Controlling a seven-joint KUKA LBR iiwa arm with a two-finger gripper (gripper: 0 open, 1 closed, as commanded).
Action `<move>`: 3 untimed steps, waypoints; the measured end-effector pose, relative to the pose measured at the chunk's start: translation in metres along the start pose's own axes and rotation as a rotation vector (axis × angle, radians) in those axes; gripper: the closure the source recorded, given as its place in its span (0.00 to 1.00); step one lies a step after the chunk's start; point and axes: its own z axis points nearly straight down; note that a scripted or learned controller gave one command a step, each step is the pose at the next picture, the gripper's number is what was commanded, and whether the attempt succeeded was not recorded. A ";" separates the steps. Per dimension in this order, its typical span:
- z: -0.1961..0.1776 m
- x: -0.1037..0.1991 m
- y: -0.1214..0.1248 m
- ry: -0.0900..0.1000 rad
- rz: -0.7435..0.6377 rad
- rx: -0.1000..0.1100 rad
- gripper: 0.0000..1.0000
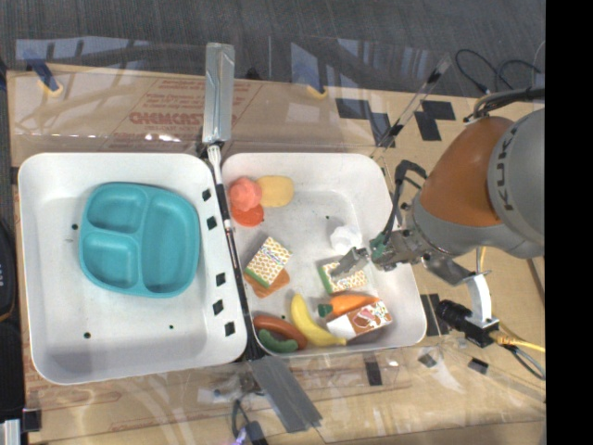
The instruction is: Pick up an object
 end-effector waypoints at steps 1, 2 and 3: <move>0.080 -0.021 0.023 -0.005 -0.253 -0.007 0.00; 0.070 -0.021 0.026 -0.007 -0.259 -0.010 1.00; 0.090 0.050 0.094 0.001 -0.084 0.001 1.00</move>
